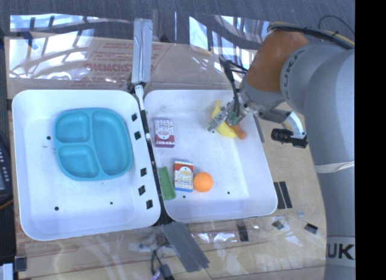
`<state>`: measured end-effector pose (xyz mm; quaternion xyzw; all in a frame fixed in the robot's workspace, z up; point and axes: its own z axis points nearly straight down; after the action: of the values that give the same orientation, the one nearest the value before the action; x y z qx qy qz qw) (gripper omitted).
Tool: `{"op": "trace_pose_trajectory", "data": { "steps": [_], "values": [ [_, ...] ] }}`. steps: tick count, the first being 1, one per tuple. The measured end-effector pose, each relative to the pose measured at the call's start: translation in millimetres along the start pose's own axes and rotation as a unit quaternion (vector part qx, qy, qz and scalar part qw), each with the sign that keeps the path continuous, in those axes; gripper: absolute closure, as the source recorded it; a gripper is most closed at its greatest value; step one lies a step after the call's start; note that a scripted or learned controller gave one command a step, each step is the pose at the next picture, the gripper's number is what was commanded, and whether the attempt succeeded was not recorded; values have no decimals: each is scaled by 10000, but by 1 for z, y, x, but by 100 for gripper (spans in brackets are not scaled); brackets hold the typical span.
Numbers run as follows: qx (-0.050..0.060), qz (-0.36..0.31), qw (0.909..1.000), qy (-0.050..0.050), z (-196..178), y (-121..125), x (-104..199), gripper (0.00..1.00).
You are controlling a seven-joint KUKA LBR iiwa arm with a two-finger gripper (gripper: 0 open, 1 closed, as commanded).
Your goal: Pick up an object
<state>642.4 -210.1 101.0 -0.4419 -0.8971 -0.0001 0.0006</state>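
Observation:
My gripper [221, 120] is low in the right bin [253, 176], near its far right side. It sits over a yellow banana-shaped object [227, 130] with an orange end [240, 133], and hides the object's middle. I cannot tell whether anything is held. A red and white small box [163, 132] lies near the bin's left wall. Further forward lie an orange and white box [183, 175], an orange ball [204, 181] and a green bar [167, 183].
In the left bin [30, 212] lies a blue divided tray [93, 142]. A row of black clips [143, 152] runs along the seam between the bins. The arm's grey body [319, 104] covers the bench's right side.

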Motion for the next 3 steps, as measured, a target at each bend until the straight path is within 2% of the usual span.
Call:
{"op": "trace_pose_trajectory", "data": {
  "steps": [1, 2, 3],
  "values": [
    [7, 1408, 9900, 2, -81, 29, 71, 100],
    [31, 999, 9950, 23, -6, 70, 80, 100],
    [25, 999, 9950, 16, -7, 70, 80, 0]
  ]
}}
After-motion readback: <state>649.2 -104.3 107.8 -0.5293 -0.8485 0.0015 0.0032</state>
